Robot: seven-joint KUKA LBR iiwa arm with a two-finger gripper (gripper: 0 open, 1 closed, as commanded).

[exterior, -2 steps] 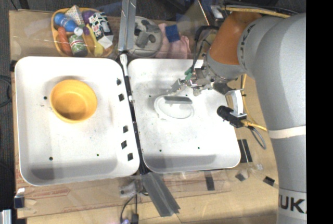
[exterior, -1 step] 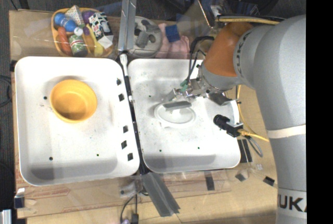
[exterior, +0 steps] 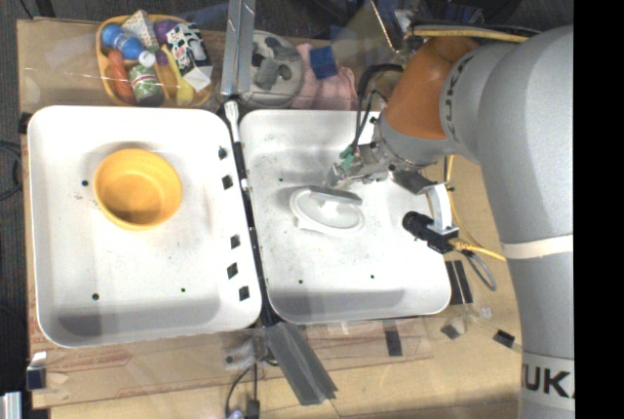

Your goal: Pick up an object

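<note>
A white shallow dish (exterior: 327, 209) lies in the middle of the right bin (exterior: 292, 285). My gripper (exterior: 348, 167) hangs just above the dish's far right rim, reaching in from the right under the grey arm with its orange band. A yellow bowl (exterior: 139, 186) sits upright in the left bin (exterior: 58, 310), well away from the gripper.
Behind the left bin stands a yellow basket (exterior: 151, 61) with several small toys and bottles. A grey object (exterior: 273, 66) and a pink cloth (exterior: 327, 86) lie behind the right bin. A metal divider (exterior: 239, 203) runs between the bins.
</note>
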